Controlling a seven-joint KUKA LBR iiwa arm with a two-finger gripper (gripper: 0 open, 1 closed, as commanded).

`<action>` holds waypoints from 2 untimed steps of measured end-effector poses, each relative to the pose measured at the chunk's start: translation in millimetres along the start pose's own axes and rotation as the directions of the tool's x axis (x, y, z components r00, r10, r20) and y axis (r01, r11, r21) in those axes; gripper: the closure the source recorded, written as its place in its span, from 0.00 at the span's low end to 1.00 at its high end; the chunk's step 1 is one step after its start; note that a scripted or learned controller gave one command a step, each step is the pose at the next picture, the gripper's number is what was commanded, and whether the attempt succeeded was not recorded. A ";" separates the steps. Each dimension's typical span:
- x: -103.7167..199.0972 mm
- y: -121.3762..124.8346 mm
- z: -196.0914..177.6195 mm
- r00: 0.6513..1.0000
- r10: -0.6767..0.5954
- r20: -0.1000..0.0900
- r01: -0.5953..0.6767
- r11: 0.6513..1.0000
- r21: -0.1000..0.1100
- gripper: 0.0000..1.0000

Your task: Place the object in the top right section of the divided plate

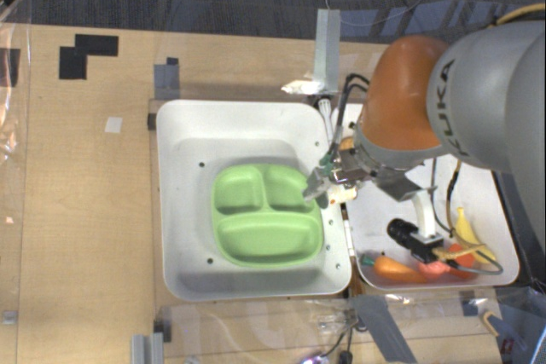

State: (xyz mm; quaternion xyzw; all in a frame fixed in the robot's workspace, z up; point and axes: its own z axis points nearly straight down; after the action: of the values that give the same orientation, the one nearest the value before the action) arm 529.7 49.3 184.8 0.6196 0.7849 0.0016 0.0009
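Counter [85,209]: pale wood, carrying two white bins side by side towards its right end.
Arm [478,89]: reaching in from the right, orange band above the wrist, bent down over the seam between the bins.
Left bin [183,268]: holding the green divided plate [264,239] in its right half, near the right wall.
Right bin [375,217]: a banana [463,226] and an orange item [394,268] gathered along its near edge.
Top right section [284,183]: bare green, just beside the bin's right wall.
Gripper [322,186]: low at the plate's right rim, at the outer edge of the target section.
Grip state: cannot tell from this slant whether spread, pressed together or pinching anything.
Object: most likely at the gripper tip, but cannot tell for sure; nothing lying in the target section yet.
Step in hand, as judged: bringing the load over the section and setting it down.
Doing it well: shift a little left, off the rim and over the section's middle; lower until close to the floor; release only then, so nothing rolls across the ridge into a neighbouring section; lift straight up, clear of the bin wall.
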 end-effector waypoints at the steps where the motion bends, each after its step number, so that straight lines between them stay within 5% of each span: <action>1: 36.9 18.6 -61.3 0.895 -0.445 0.001 0.445 0.895 -0.003 1.00; 2: 33.4 -35.2 -24.8 0.843 -0.538 0.000 0.538 0.843 -0.001 1.00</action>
State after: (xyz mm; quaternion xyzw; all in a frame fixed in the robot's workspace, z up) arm 487.6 73.6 209.4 0.3746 0.9272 0.0016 0.0017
